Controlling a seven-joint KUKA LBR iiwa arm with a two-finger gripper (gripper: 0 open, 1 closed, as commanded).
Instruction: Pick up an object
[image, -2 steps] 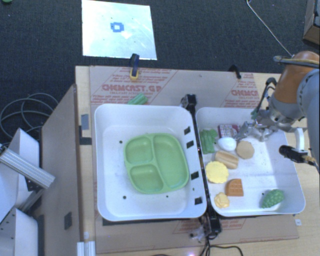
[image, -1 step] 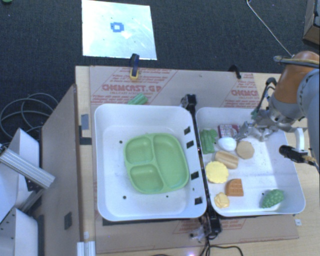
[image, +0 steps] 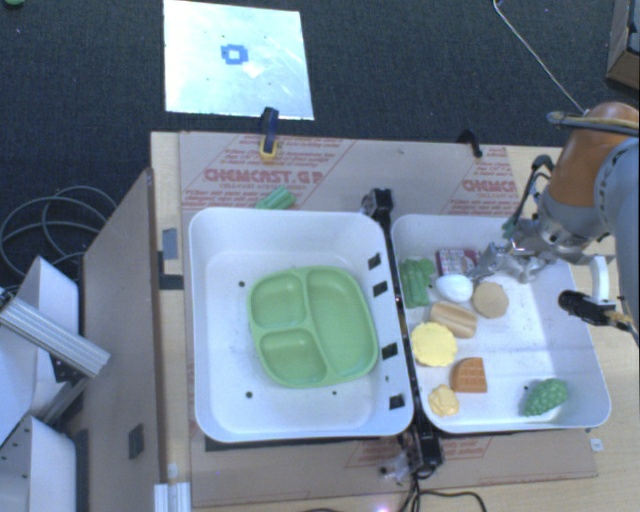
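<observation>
Your gripper (image: 497, 262) sits at the upper part of the right bin (image: 575, 345), just above the tan round cookie (image: 490, 299) and beside the white egg (image: 455, 288). You cannot tell its grasp state.

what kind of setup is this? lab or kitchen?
Most likely a robotics lab bench, not a kitchen: two white bins clamped onto a board, toy food beside a green divided tray, loose cables on dark carpet.
</observation>
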